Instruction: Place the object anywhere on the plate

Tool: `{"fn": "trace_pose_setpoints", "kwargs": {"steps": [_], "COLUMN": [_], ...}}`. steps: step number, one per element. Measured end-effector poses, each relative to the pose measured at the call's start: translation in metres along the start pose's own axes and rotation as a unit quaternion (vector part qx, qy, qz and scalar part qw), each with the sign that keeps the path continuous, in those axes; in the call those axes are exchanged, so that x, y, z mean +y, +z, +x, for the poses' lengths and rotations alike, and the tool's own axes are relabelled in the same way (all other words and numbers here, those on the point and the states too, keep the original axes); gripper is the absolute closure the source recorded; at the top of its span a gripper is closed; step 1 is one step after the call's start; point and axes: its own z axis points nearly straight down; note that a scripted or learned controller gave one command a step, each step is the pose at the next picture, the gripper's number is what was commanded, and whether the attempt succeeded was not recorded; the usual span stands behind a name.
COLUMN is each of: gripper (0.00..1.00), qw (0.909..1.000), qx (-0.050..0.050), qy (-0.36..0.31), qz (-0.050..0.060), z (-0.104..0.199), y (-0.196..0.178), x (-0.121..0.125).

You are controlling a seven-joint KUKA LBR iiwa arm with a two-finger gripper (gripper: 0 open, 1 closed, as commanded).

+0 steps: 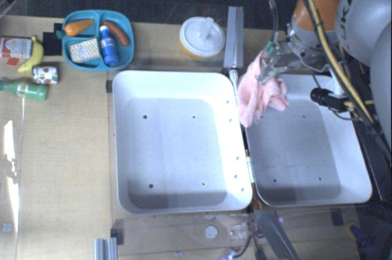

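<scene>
The grey arm (358,14) comes in from the right, its orange band high above the far corner of the right bin (309,185), and carries the gripper (267,69) out over the ridge where the two bins meet. The left bin (174,197) lies beside it with a bare white floor. From the gripper hangs a pink cloth (260,96), pinched at its upper folds between closed fingers, so the rest droops in a loose bunch down across the bin divider; held by one edge like that, it hangs clear of the bin floor and would likely fall in a heap when let go. The likely target looks to be the blue divided plate (98,40), well apart at the far left of the bench, already crowded with toy food and a small blue bottle (108,48). Between cloth and plate stand a white lidded cup (202,37) and a grey upright post (233,38), both near the carrying path. Smaller toys, a banana (32,55) and a can (45,74), sit left of the plate.
</scene>
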Motion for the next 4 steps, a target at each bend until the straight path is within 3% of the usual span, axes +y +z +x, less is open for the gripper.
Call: {"fn": "trace_pose_setpoints", "kwargs": {"steps": [1, 2, 3, 4], "gripper": [1.00, 1.00, 1.00, 1.00], "qw": [1.0000, 0.9794, 0.9199, 0.8237], "qx": [0.000, 0.001, 0.001, 0.001], "qy": [-0.003, -0.202, -0.392, -0.567], "qz": [0.000, 0.000, -0.001, -0.001], "z": [0.001, 0.044, 0.088, 0.125], "y": [0.000, 0.011, -0.002, -0.010], "x": [0.001, -0.027, -0.054, -0.086]}}
